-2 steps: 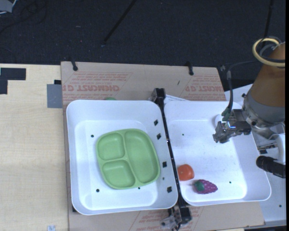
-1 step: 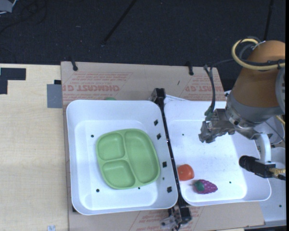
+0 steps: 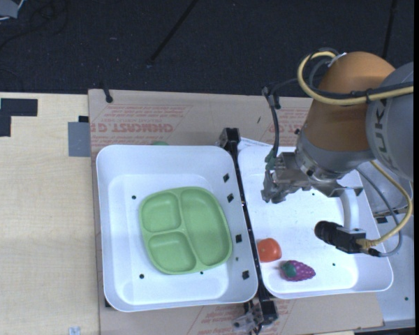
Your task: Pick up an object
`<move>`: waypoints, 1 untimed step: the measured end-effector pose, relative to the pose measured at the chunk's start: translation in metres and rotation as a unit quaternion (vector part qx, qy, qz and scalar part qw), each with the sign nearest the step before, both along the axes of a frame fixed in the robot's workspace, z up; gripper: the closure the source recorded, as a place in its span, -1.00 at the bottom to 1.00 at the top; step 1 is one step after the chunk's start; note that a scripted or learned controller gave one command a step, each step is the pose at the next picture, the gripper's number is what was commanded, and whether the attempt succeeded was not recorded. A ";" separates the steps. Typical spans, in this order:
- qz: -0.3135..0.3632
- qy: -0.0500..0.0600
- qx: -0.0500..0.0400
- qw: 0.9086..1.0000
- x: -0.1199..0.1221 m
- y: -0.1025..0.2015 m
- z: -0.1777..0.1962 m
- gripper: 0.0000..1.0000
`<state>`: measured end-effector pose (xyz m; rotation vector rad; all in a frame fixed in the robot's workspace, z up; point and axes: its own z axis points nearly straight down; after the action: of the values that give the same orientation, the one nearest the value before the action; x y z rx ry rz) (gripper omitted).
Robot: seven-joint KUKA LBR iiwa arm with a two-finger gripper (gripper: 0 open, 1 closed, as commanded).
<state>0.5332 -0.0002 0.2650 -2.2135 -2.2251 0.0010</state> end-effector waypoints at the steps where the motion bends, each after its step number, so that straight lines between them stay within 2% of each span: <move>1: -0.001 0.002 0.000 1.000 0.000 0.051 -0.009 1.00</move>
<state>0.5328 0.0512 0.2558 -2.2137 -2.2222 0.0049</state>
